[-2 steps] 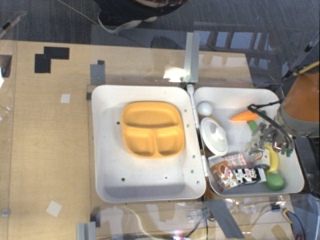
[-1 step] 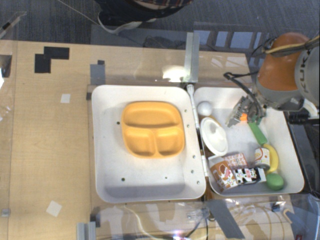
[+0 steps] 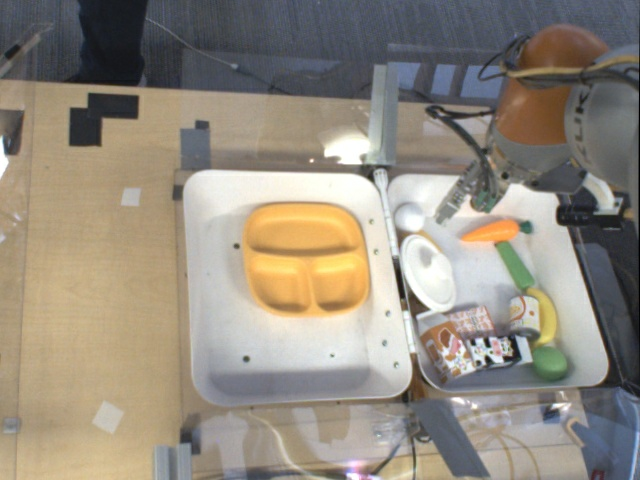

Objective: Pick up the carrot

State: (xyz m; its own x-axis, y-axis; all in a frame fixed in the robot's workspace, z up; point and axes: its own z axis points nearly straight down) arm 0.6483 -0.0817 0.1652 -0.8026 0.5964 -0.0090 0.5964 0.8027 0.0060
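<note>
The carrot, orange with a small green top at its right end, lies in the upper part of the right bin. My gripper hangs over the bin's upper left, just left of and slightly above the carrot, apart from it. Its fingers point down and to the left, towards a white egg. Nothing sits between them. From this angle the gap between the fingers is not readable.
In the right bin lie a white bowl, a green stick-shaped item, a banana, a lime and small printed boxes. The left bin holds a yellow divided tray. A metal divider post stands between the bins.
</note>
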